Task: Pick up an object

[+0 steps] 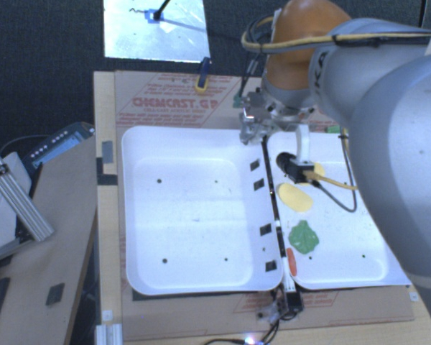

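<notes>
Three small things lie in the right bin (366, 268). A pale yellow piece (296, 197) rests near the divider, a green crumpled piece (303, 236) sits in front of it, and a small red-orange piece (292, 262) lies by the front left corner. My gripper (253, 129) hangs over the back end of the divider between the two bins, behind the yellow piece and apart from it. The big grey arm covers the right side of the right bin. Nothing shows between the gripper's tips.
The left bin (136, 214) stands beside the right one, with black clips (266, 229) along the divider. Both rest on a cardboard sheet (165, 100). A blue and yellow clamp (202, 77) sits at the back, below a shiny panel (154, 20).
</notes>
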Available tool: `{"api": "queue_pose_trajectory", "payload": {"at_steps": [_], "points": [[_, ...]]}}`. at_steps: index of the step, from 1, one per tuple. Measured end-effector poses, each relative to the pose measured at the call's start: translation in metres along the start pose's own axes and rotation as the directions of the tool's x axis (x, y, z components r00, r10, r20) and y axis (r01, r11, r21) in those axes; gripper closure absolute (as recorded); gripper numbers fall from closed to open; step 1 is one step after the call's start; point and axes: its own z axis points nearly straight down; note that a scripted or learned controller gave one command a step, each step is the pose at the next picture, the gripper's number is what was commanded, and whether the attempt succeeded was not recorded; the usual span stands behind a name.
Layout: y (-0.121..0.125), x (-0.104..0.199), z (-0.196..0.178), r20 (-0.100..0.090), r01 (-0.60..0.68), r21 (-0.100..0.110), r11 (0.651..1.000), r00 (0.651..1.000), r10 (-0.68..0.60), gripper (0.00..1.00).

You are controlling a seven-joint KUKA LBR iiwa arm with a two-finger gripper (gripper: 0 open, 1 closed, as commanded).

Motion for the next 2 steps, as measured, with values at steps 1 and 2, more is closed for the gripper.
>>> {"api": "queue_pose_trajectory", "payload": {"at_steps": [1, 2], "points": [[-0.014, 0.086, -0.112, -0.008, 0.016, -0.001, 1.000, 1.000, -0.016, 1.00], [-0.029, 0.174, -0.168, -0.009, 0.018, 0.005, 1.000, 1.000, -0.018, 1.00]]}}
